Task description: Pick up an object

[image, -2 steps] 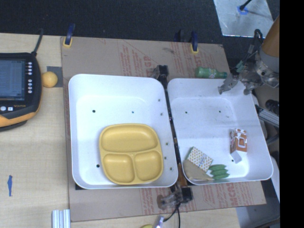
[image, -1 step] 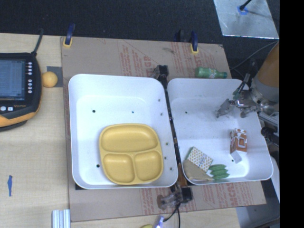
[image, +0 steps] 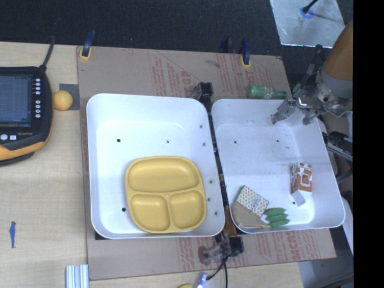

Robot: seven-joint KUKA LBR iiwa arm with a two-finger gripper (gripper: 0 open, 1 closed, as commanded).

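Your gripper point(image: 294, 112) is hovering with fingers spread, grasping nothing, at the right bin's point(image: 258, 155) far-right rim. The snack packet point(image: 301, 178) is lying near-right, well apart; descending here risks striking the rim.

Cardboard sheet point(image: 153, 71) under bins: faint red printed lettering in repeated diagonal strips along far edge, right edge and near right corner; too blurred to read.

Teach pendant point(image: 21, 113) at far left: lit screen and button column, markings too small to read.

Small carton point(image: 301, 179) in right bin, right side: orange-and-white print, lettering not legible.

Patterned packet point(image: 252, 200) in right bin, near edge: checkered print, no readable words.

No text, brand or number can be made out anywhere.
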